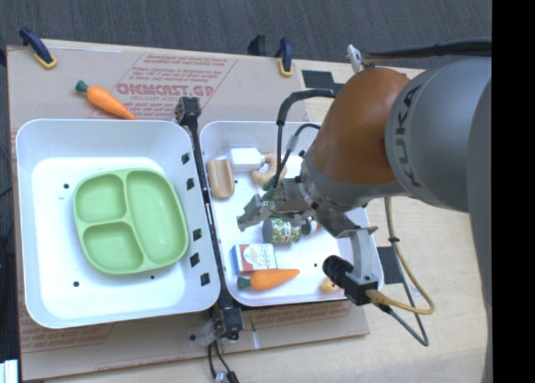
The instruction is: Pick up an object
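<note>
My gripper (pixel 266 212) hangs low over the middle of the right bin (pixel 219 135), under the orange wrist band. Right below it lies a small dark-green jar (pixel 282 232), partly covered by the gripper; I cannot see whether it is held. An orange carrot (pixel 269 278) and a red and white box (pixel 252 257) lie at the bin's front. A tan piece (pixel 220 178), a white block (pixel 245 156) and a beige piece (pixel 263 174) lie at the back left of the bin.
The left bin (pixel 33 135) holds a green divided plate (pixel 129 220). A second carrot (pixel 104 99) lies on the cardboard behind the left bin. A small yellow thing (pixel 328 286) sits at the right bin's front right corner, beside a black cable fitting (pixel 347 278).
</note>
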`<state>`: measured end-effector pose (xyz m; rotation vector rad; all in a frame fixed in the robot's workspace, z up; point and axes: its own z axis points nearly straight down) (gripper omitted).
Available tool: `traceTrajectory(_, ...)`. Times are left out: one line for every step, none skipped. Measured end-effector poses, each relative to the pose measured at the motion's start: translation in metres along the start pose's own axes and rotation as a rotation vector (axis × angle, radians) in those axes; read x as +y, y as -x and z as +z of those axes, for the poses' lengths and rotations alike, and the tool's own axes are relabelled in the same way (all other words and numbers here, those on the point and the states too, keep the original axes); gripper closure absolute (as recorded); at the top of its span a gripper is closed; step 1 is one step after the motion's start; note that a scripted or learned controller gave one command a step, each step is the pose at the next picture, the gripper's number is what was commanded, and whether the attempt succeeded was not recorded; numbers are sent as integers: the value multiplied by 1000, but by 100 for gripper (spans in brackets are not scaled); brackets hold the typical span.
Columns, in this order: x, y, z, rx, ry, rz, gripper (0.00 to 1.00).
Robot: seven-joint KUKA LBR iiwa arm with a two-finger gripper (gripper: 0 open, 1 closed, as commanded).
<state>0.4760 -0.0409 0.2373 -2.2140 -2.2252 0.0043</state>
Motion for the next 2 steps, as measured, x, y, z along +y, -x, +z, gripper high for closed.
traceTrajectory(1, -135, 46, 0, 0, -5, 0)
traceTrajectory(4, -146, 143, 12, 9, -11, 0)
